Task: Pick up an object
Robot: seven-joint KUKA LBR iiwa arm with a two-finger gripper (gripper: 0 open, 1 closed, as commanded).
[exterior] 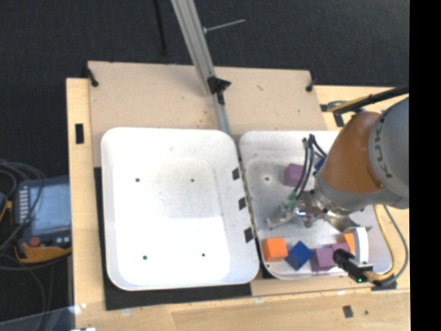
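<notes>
Bench [138, 88] of tan board carries two shallow white bins side by side. Left bin [172, 205] lies well to the left of the gripper. Right bin [265, 150] lies under the gripper and holds all the loose objects.

Arm [365, 161], grey with an orange band above the wrist, reaches in from the right and leans over the right bin, covering much of its right half. Gripper [296, 214] hangs low over the middle of the right bin floor, pointing left. Its metal fingers are small and partly blurred against the white floor; whether they are spread or closed cannot be told, and no object is seen between them.

Objects, relative to the gripper:
- Purple block [294, 174]: just above it, near the dark cables at the wrist.
- Second purple block [322, 258]: below and to the right, near the bin's front wall.
- Orange block [275, 248]: below and slightly left.
- Blue block [299, 254]: directly below, between the orange block and the second purple block, touching or almost touching both.
</notes>
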